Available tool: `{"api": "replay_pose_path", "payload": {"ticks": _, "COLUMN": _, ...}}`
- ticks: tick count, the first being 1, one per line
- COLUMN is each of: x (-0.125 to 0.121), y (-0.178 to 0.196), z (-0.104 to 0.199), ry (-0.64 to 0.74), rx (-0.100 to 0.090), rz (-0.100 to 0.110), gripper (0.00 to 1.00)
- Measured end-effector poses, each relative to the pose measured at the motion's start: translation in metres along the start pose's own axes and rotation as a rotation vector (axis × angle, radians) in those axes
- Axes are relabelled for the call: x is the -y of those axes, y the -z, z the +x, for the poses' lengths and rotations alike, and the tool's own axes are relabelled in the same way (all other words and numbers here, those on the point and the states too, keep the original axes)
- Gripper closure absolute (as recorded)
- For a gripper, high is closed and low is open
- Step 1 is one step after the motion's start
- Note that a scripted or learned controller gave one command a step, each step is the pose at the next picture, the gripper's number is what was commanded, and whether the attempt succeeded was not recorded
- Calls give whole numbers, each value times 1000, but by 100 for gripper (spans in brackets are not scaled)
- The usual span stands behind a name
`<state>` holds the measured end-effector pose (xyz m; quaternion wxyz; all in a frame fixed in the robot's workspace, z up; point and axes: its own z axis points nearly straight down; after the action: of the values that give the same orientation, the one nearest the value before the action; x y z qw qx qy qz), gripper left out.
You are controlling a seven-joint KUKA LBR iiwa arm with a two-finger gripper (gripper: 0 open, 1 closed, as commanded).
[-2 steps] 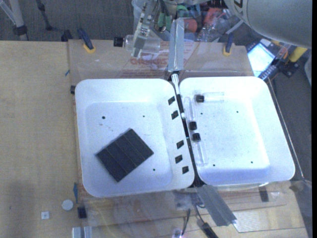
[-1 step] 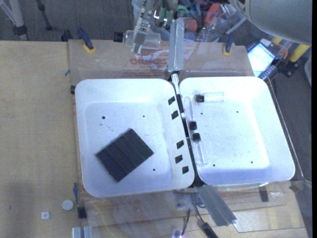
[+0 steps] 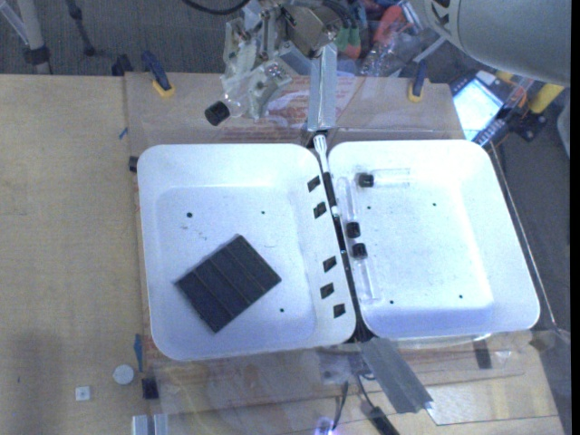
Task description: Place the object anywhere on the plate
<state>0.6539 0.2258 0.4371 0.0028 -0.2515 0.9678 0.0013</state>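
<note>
Approach is the step in hand, by my judgement: nothing lies on the black, ribbed square plate (image 3: 228,282) yet, and nothing is lifted. The plate sits flat in the left shallow white plastic bin (image 3: 181,175), turned cornerwise, toward the near-left part of the floor.

The likely object, a small clear tube with a black cap (image 3: 381,179), lies on its side in the right shallow white plastic bin (image 3: 471,243), near the far-left corner and well apart from the plate. More clear pieces with black ends (image 3: 353,243) lie in a row along that bin's left wall, just beside the divider; which one is meant I cannot tell for certain.

The grey arm link (image 3: 517,16) hangs high over the far-right corner, well above both bins. Whether the gripper is apart or together cannot be told from this view.

The next move calls for descending into the right bin over the tube, lining up across its short axis and closing on it. The tube looks smooth and round, so it may roll or slip. After that, a carry across the divider to the plate.
</note>
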Motion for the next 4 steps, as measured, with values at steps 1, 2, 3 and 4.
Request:
{"api": "replay_pose_path", "payload": {"ticks": 1, "x": 7, "y": 0, "z": -11, "ry": 462, "rx": 5, "rz": 1, "gripper": 100}}
{"api": "replay_pose_path", "payload": {"ticks": 2, "x": 7, "y": 13, "z": -12, "ry": 458, "rx": 18, "rz": 2, "gripper": 100}}
{"api": "replay_pose_path", "payload": {"ticks": 3, "x": 7, "y": 25, "z": -14, "ry": 454, "rx": 30, "rz": 3, "gripper": 100}}
{"api": "replay_pose_path", "payload": {"ticks": 4, "x": 35, "y": 0, "z": 5, "ry": -220, "rx": -3, "rz": 1, "gripper": 100}}
